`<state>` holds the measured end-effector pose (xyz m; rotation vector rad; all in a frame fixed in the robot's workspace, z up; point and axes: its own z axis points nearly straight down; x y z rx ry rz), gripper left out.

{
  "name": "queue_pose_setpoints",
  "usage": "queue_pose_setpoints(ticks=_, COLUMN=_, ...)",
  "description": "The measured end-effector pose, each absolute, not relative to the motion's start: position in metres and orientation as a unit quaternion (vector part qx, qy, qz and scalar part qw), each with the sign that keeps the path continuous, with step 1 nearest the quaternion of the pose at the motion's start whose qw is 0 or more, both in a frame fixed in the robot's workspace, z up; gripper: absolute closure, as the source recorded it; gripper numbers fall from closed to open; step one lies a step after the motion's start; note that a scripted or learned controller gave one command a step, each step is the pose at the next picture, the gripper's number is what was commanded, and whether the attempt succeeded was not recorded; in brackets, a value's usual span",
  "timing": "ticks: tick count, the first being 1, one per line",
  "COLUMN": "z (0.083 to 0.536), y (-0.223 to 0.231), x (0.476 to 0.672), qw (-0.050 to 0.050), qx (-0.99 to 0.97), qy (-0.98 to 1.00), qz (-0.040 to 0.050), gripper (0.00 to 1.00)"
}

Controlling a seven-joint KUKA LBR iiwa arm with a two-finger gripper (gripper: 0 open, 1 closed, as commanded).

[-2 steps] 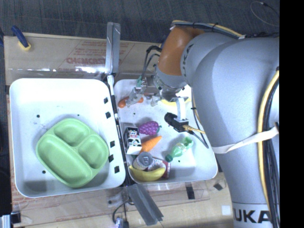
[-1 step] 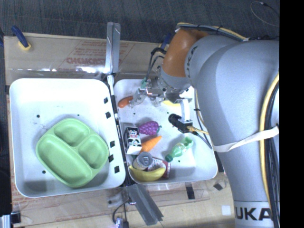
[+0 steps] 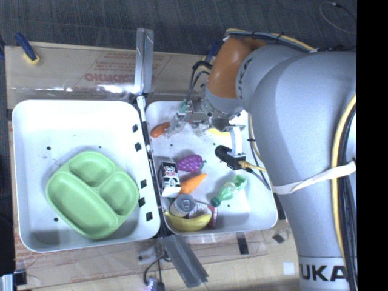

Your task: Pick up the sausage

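While the sausage [image 3: 160, 129] lies unlifted in the right bin [image 3: 262, 214], the claw [image 3: 187, 117] hovers beside it — grip indeterminable — pickup outstanding.

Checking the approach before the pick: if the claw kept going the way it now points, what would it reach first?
The claw points toward the view's left, low over the right bin. First in that line is probably the sausage, lying just beyond it by the bin's left wall. Depth is unclear, so it might pass above.
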<state>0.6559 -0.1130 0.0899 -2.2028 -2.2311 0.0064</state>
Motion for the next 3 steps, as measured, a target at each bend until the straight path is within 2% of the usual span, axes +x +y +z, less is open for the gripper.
queue_pose_setpoints(ticks=1, z=0.191, y=-0.046, x=0.657, qw=0.001, qx=-0.659, qy=-0.752, qz=0.0008, gripper=0.0)
queue_pose_setpoints(ticks=2, z=0.089, y=-0.12, x=0.655, qw=0.002, qx=-0.665, qy=-0.746, qz=0.0021, gripper=0.0)
queue_pose_setpoints(ticks=3, z=0.097, y=-0.119, x=0.655, qw=0.004, qx=-0.664, qy=-0.748, qz=0.0035, gripper=1.0)
